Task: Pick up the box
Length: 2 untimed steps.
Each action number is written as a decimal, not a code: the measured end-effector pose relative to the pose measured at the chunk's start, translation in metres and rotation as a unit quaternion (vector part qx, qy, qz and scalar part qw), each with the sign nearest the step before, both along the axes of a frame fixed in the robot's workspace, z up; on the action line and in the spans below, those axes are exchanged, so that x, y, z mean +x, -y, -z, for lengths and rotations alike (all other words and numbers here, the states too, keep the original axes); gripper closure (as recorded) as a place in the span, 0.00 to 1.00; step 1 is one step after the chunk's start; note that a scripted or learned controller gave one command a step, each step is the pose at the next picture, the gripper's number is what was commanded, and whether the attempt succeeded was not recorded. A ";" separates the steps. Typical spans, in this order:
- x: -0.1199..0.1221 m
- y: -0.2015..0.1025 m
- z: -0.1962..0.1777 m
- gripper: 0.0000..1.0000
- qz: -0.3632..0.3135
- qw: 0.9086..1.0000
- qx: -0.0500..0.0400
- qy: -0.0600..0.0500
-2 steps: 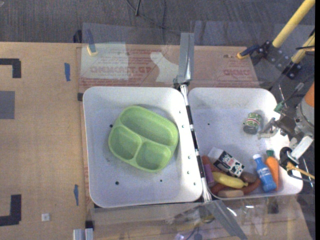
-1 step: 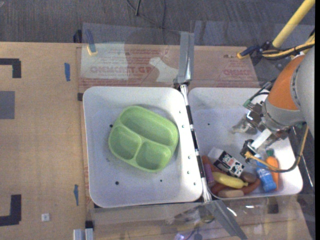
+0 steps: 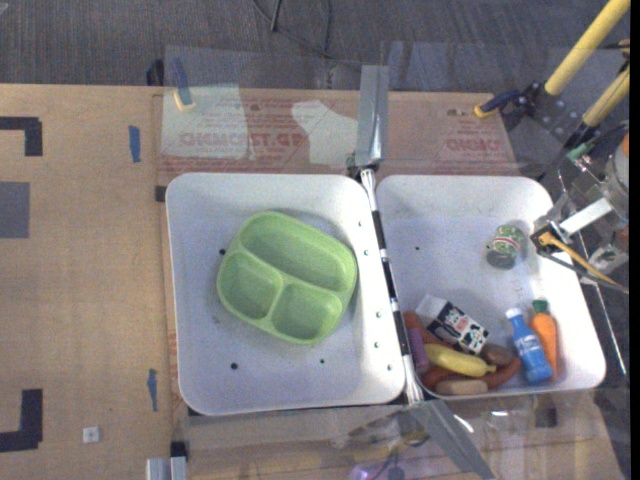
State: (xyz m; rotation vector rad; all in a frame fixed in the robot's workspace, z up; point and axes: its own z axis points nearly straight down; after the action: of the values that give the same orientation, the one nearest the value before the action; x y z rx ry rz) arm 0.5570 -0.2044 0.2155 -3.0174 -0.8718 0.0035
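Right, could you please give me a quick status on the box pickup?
Gripper at right bin's right edge, holding nothing seen. Box untouched, lying low in that bin. Banana and blue bottle crowd it.

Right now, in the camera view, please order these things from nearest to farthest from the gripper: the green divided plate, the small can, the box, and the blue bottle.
Measured from the gripper at the right bin's right edge:
1. Small can, just beside it, in the upper part of the right bin.
2. Blue bottle, lower right corner of that bin.
3. Box, lower middle of that bin, above the banana.
4. Green divided plate, middle of the left bin.
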 end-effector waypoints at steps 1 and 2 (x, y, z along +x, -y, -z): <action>-0.042 -0.096 0.060 0.00 0.028 1.000 0.001 -0.001; -0.054 -0.103 -0.004 0.00 0.112 0.994 0.000 -0.001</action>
State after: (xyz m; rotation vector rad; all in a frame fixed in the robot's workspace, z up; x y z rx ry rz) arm 0.5029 -0.1011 0.2196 -3.0951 -0.5288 0.0054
